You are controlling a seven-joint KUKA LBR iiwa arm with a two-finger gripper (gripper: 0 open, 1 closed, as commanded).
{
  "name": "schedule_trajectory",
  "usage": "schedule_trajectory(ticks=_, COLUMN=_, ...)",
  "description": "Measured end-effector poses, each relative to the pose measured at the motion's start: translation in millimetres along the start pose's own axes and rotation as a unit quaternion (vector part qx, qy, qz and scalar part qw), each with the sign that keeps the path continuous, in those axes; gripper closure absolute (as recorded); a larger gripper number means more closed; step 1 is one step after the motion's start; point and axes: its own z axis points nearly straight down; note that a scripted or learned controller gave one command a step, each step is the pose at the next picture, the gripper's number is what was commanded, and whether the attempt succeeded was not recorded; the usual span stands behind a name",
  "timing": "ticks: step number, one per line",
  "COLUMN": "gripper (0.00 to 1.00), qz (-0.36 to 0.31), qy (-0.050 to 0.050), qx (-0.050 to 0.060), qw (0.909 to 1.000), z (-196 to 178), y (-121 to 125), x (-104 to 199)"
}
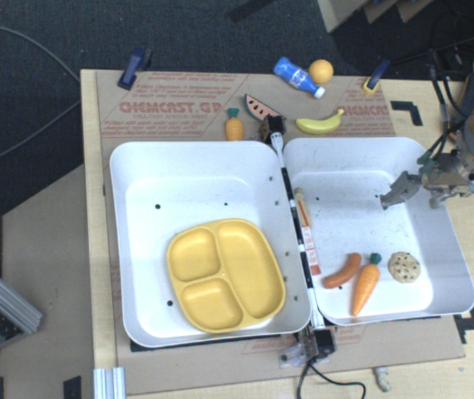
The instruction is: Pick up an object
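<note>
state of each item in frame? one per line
gripper: above right bin, holding nothing
yellow tray: flat in left bin, compartments bare
carrot: lying in right bin, touching sausage
sausage: lying in right bin
cookie: flat in right bin
banana: on bench behind bins
blue bottle: lying on its side

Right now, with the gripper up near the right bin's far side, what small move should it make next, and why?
Probably shift the gripper toward the near end of the right bin and lower it. It sits over bare floor, while the carrot, sausage and cookie lie clustered there. The cookie looks easiest, lying a little apart from the other two.
</note>
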Motion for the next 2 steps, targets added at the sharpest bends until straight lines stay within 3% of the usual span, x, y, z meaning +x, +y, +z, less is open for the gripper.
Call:
schedule_trajectory(ticks=1, gripper=0.00, qz=0.000, qy=0.001, qx=0.002, qw=1.0000, z=76, y=-48, x=29)
schedule_trajectory(ticks=2, gripper=0.00, qz=0.001, qy=0.000, qx=0.000, qw=1.0000, z=141, y=-55, x=51)
